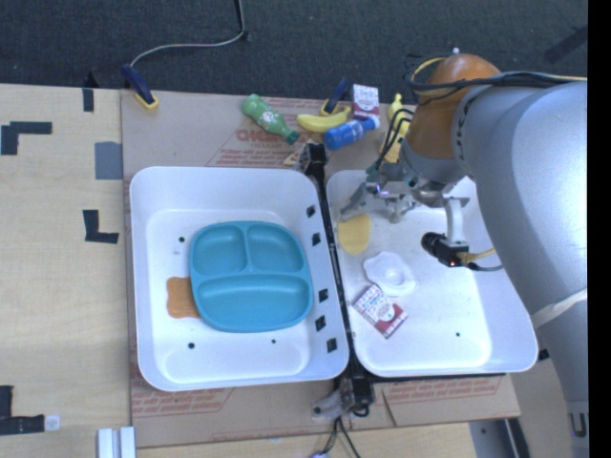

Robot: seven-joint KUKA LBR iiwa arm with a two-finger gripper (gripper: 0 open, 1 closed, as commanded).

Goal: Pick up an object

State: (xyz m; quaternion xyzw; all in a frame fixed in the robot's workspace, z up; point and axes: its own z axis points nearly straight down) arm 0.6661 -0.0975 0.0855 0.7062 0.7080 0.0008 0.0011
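On my remote feed, nearest the camera in the right bin (496,349), a red-and-white packet (380,311) lies flat on the floor. Just beyond it sits a small white cup (389,272), close to the packet's far corner. A pale yellow disc (354,234) rests farther back, near the wall the two bins share.

In the left bin (158,351), a blue divided plate (251,275) takes up the middle. An orange piece (178,297) pokes out from under its left edge.

Above the far part of the right bin, the gripper (382,197) hangs just beyond the yellow disc. Nothing shows in its grasp, and I cannot tell from this angle whether it stands wide or narrow. The grey arm (520,170) comes in from the right, crossing that bin's far right corner.

Past the bins, on the bench, a green bottle (267,118), a banana (323,120), a blue bottle (348,134) and a small red-and-white box (366,98) lie in a loose cluster.
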